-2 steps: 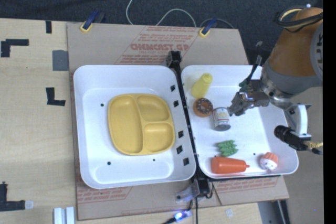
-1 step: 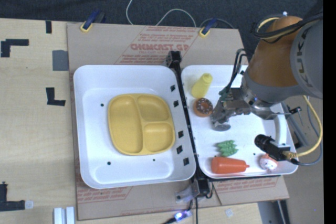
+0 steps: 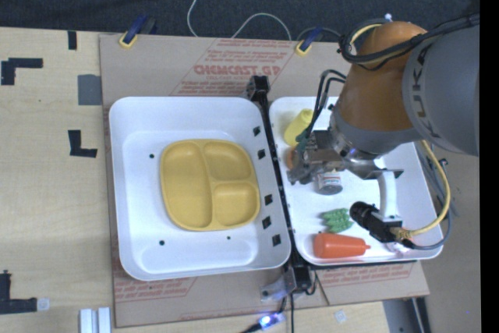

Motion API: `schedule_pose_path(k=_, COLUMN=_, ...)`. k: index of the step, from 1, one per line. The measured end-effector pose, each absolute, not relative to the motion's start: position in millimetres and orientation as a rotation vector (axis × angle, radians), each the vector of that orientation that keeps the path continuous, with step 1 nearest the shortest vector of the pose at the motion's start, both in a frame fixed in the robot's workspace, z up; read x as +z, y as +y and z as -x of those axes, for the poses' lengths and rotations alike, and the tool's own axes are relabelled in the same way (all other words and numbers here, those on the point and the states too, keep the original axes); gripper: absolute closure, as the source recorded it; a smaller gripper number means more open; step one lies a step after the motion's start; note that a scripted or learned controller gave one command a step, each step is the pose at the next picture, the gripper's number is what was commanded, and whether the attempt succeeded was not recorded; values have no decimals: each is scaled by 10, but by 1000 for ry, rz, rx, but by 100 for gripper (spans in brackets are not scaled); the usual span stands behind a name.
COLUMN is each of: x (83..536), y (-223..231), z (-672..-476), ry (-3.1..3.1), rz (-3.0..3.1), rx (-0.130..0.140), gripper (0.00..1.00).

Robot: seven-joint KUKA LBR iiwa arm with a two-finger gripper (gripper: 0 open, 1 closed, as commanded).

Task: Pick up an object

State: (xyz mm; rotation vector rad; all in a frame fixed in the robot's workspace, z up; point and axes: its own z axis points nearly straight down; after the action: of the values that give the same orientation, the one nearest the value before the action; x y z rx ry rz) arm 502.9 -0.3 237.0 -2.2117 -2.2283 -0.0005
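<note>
Cardboard underlies two white bins on the bench. Over the right bin the gripper sits low near the divider; its state cannot be told. Just beside it lie a yellow object, a green piece and an orange carrot. A yellow divided plate rests in the left bin.

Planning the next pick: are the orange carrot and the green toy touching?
Apart. The camera view shows a strip of white bin floor between the orange carrot and the green toy.

Grey arm from the right, wrist bent down, gripper low.
</note>
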Motion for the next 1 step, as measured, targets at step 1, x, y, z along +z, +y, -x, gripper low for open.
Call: schedule_pose_path(k=1, x=2325, y=498, z=-5064, ry=-2227, rz=2212, rx=1, gripper=100)
